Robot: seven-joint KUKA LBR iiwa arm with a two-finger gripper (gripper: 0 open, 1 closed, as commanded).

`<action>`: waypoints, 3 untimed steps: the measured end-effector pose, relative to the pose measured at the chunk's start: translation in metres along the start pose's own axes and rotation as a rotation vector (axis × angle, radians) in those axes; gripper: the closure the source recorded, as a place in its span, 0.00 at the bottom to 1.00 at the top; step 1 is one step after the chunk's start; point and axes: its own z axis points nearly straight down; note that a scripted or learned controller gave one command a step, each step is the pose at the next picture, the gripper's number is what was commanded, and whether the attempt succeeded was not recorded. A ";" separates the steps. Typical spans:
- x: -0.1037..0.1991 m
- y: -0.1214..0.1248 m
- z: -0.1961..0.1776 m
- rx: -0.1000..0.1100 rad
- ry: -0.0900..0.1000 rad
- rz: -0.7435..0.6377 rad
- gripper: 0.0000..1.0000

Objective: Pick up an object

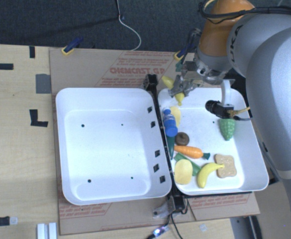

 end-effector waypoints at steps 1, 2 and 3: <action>0.102 -0.042 0.007 0.016 0.004 -0.003 1.00; 0.126 -0.047 -0.025 0.011 0.001 0.004 1.00; 0.243 -0.131 -0.017 0.019 0.003 -0.006 1.00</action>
